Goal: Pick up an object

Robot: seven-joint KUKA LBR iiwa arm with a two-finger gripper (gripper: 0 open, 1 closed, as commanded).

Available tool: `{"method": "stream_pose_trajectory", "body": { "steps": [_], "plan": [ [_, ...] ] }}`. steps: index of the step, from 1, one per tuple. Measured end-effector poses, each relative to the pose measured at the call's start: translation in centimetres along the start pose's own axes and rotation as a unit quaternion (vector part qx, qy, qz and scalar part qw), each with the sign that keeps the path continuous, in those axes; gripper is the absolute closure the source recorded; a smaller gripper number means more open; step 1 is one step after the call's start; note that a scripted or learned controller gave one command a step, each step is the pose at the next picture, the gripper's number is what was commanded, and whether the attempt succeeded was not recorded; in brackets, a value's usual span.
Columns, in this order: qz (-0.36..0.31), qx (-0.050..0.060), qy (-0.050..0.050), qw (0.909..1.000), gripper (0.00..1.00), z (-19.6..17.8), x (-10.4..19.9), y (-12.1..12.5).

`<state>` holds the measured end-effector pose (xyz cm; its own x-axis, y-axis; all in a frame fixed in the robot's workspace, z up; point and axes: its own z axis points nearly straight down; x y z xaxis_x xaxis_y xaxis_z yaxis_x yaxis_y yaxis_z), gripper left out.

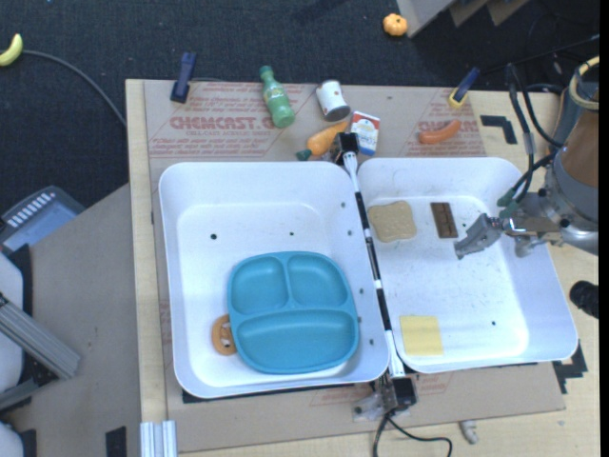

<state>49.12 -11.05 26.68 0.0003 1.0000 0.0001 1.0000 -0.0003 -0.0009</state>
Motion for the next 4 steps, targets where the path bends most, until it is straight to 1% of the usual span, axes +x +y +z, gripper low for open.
{"method": "stream_pose_trajectory", "body": {
  "steps": [1,2,3,4],
  "plan": [
    [0.000,0.001,0.000,1.0000,0.00,9.1,-5.0,5.6],
    [0.000,-0.004,-0.001,1.0000,0.00,17.9,-2.4,11.3],
    [0.000,-0.001,-0.001,1.0000,0.00,14.6,-7.1,14.0],
    [-0.001,0.000,0.000,1.0000,0.00,17.1,-3.8,11.9]
  ]
}}
